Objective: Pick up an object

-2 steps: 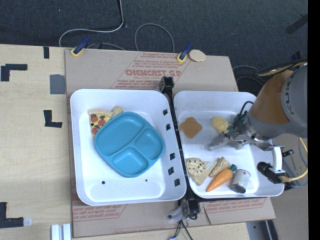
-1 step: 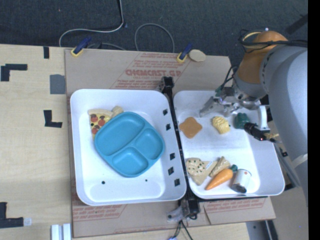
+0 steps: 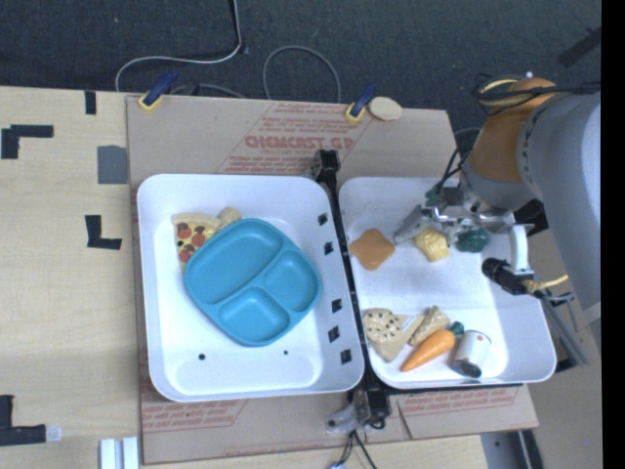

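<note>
Looking down on the bench from my station, I see the two white bins sitting side by side on a cardboard sheet. The left bin (image 3: pixel 156 262) carries a blue divided plate (image 3: pixel 253 279), and a slice of toy pizza (image 3: pixel 191 234) pokes out from under its upper left edge.

The right bin (image 3: pixel 527 360) has the clutter. An orange-brown bread-like piece (image 3: pixel 372 249) lies near the divider. Along the lower wall I make out a holed cracker or cheese piece (image 3: pixel 384 328), a toy carrot (image 3: pixel 428 351) lying aslant just beside it, and a small white and black item (image 3: pixel 471 350) at the carrot's right end.

The arm (image 3: pixel 547 154) reaches in from the right, its orange band showing above the wrist. The gripper (image 3: pixel 427 225) hangs low over the upper part of the right bin, with one dark finger (image 3: pixel 408 229) stretching left towards the bread piece. A small yellow lump (image 3: pixel 433 246) sits just beneath the gripper, touching or very nearly so, and a green knob (image 3: pixel 473 239) lies just to its right. From this slant I cannot tell whether the fingers are spread or closed, nor whether the yellow lump is actually between them; it seems to rest on the bin floor.
</note>
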Motion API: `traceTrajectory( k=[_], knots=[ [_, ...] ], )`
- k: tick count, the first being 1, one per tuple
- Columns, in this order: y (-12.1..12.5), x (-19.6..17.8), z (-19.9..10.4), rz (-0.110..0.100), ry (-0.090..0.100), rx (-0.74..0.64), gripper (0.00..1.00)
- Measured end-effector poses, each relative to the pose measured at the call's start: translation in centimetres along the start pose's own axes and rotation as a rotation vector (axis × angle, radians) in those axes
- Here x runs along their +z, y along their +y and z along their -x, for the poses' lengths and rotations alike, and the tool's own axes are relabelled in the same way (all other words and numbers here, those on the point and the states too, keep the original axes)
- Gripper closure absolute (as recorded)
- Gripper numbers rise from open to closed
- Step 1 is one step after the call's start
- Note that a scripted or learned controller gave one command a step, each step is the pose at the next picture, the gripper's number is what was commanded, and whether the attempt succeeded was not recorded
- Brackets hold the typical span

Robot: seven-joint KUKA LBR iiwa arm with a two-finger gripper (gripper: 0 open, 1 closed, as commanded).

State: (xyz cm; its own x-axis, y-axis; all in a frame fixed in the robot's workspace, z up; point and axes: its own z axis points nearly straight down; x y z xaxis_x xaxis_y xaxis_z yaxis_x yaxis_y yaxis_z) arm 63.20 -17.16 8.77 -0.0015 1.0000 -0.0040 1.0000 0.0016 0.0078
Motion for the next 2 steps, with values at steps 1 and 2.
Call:
traceTrajectory(
  k=[1, 2],
  knots=[
    [0.1, -1.0, 0.1, 0.0, -0.002, 0.0, 1.0],
    [4.0, -7.0, -6.8, -0.002, 0.004, -0.006, 1.0]
  ],
)
